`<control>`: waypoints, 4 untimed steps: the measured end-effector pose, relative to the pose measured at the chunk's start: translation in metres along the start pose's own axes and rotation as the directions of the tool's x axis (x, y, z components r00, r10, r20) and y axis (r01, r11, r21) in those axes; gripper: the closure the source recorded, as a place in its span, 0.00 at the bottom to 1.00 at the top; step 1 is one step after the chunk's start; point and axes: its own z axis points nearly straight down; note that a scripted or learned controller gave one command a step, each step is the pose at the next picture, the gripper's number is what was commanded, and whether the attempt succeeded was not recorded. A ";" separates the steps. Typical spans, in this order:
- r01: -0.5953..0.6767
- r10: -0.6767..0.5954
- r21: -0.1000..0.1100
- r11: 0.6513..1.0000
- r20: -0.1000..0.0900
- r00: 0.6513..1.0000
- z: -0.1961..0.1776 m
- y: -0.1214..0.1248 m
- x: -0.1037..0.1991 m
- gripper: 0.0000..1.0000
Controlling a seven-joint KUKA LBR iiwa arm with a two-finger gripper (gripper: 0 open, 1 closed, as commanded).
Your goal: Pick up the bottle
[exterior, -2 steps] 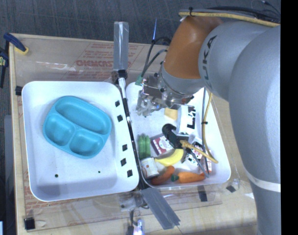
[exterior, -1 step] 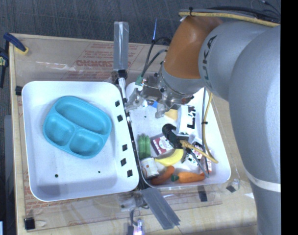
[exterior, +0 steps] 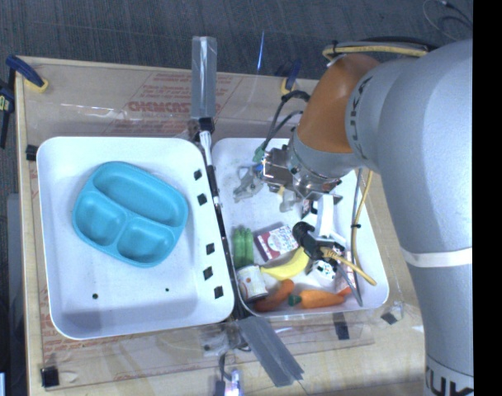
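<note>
Where the gripper [exterior: 305,190] hangs over the upper middle of the right bin [exterior: 231,165], its tip is lost among dark metal parts and cables, so I cannot tell whether it is spread or closed, or whether it has hold of anything. Just below it, toward the bin's right side, lies a white bottle-like object [exterior: 324,214] with a dark end pointing down-left; this seems to be the bottle, though the shape is hard to read. Further down, the bin's lower part is crowded: a maroon carton [exterior: 276,239], a green item [exterior: 243,244], a banana [exterior: 286,265], a small can [exterior: 251,280] and a carrot [exterior: 321,299]. The left bin [exterior: 61,295] holds a blue divided plate [exterior: 131,213].
</note>
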 end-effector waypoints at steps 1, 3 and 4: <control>0.095 -0.095 -0.003 0.995 0.002 0.995 0.077 0.043 -0.001 0.00; 0.273 -0.273 -0.005 0.962 0.000 0.962 -0.024 0.007 0.071 1.00; -0.114 0.114 -0.007 0.993 -0.002 0.993 -0.133 0.017 0.015 1.00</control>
